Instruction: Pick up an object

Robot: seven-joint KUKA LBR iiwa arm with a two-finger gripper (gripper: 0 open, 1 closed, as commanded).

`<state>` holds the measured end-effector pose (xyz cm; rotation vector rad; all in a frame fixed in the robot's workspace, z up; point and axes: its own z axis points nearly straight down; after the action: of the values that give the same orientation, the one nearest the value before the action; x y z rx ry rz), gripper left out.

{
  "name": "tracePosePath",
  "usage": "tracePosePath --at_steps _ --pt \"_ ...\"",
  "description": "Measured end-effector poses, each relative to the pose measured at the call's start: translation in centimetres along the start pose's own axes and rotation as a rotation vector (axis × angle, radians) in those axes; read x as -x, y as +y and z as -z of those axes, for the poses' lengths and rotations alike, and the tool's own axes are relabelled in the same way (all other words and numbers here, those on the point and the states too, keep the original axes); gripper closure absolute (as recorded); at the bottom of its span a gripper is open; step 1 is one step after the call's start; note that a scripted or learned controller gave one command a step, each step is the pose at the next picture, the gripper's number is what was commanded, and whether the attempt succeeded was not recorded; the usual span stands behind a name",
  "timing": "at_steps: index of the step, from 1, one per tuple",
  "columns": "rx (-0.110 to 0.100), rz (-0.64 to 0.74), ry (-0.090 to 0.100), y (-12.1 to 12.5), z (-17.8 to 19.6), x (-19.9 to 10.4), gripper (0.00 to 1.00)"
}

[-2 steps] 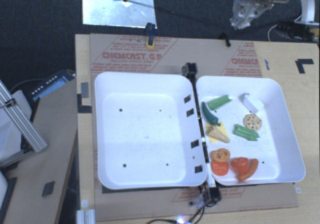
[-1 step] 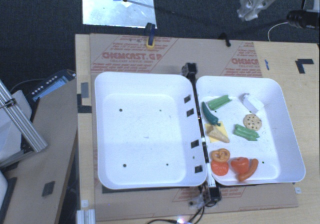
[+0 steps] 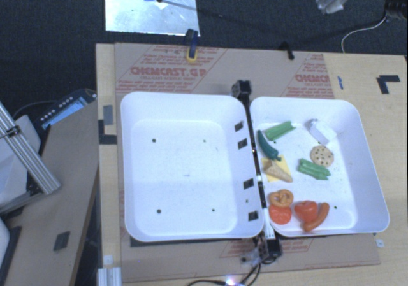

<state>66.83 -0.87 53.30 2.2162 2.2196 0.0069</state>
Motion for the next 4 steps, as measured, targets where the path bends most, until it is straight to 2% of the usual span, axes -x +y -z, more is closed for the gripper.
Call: tracePosePath --at_steps 3,4 --pt "-0.003 -0.002 -0.001 0.0 0.2 2.4 1.0" --pt "-0.003 -0.002 -0.001 0.0 0.2 6.0 1.0"
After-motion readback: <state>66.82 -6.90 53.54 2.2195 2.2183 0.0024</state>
